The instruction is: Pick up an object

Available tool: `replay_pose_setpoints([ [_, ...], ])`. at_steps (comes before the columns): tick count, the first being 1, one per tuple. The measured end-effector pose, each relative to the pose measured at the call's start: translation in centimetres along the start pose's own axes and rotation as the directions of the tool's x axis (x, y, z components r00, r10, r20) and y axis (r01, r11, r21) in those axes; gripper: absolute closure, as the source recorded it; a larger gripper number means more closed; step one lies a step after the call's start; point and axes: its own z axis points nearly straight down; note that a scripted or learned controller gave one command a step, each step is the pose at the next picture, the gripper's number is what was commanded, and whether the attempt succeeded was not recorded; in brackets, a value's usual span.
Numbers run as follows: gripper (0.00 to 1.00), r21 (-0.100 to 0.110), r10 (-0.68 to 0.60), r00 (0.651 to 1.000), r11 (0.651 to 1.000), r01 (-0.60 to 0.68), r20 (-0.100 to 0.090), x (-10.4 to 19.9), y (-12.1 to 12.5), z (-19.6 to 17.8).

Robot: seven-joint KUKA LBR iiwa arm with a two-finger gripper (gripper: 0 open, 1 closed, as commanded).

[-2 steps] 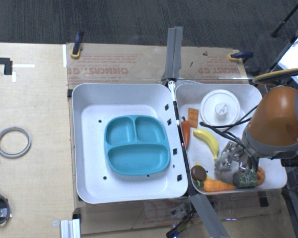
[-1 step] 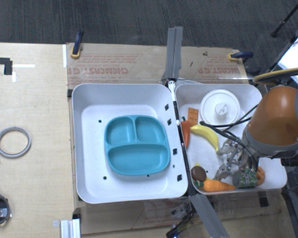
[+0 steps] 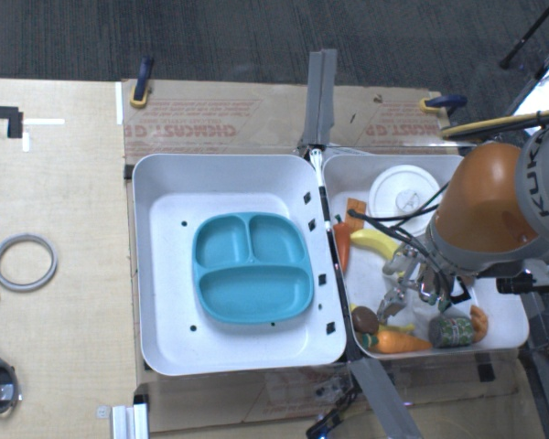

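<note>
1. Camera view: we see two shallow white bins side by side on the worktop (image 3: 55, 199), the left bin (image 3: 156, 273) holding a teal three-part plastic plate (image 3: 253, 268), the right bin (image 3: 494, 337) holding the loose items.
2. The grey arm with its orange band (image 3: 483, 204) hangs over the right bin, and its tool (image 3: 404, 293) sits low among the items near the bin's front edge.
3. We cannot tell how the tool is set; its metal parts blur into the clutter, and nothing shows clearly held in it.
4. We judge the step in hand to be the approach to a grasp, with the pick not yet made.
5. Likely targets lie just beside the tool: a small brown rounded item (image 3: 364, 319) and an orange carrot-shaped toy (image 3: 398, 340) by the front-left corner, and a yellow banana toy (image 3: 377, 243) nearer the bin's middle.
6. The carrot's long axis runs along the front edge; the banana's runs slantwise, from the left wall toward the front-right corner.
7. The next move, we think, calls for closing across an item's short width, then a straight lift clear of the bin walls.
</note>
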Motion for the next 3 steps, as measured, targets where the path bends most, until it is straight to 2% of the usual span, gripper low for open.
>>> replay_pose_setpoints([
  [1, 0.00, 0.000, 0.014, 1.000, 1.000, -0.014, 0.001, -6.3, -0.5, -2.0],
  [2, 0.00, 0.000, 0.114, 0.994, 0.994, -0.114, -0.001, -5.3, -5.7, 0.0],
  [3, 0.00, 0.000, 0.421, 0.907, 0.907, -0.421, 0.001, -7.0, 2.3, -3.4],
])
